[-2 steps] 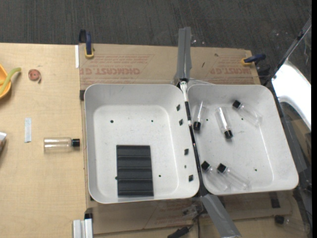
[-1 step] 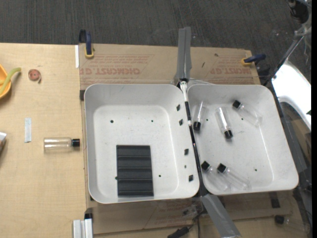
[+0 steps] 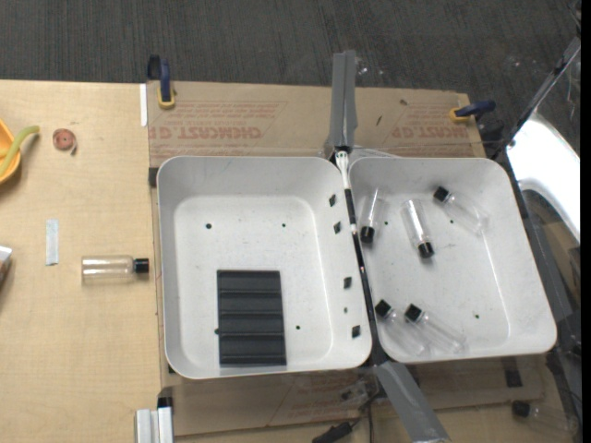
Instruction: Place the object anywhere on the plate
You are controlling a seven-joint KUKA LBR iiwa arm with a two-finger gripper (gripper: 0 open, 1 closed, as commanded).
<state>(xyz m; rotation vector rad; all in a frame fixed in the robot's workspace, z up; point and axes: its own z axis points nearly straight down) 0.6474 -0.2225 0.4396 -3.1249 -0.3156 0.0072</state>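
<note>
- A black ribbed rectangular plate (image 3: pixel 249 317) lies in the left shallow white bin (image 3: pixel 185 247).
- Several clear black-capped plastic vials (image 3: pixel 417 229) lie scattered in the right white bin (image 3: pixel 517 247).

Both bins are white: the left bin (image 3: pixel 185 247) holds a black ribbed plate (image 3: pixel 250 318) at its 6 o'clock, the right bin (image 3: pixel 517 275) clear vials with black caps (image 3: pixel 417 230). The desk (image 3: pixel 74 358) is pale wood; brown cardboard (image 3: pixel 277 123) with red print lies at 12 o'clock.
</note>
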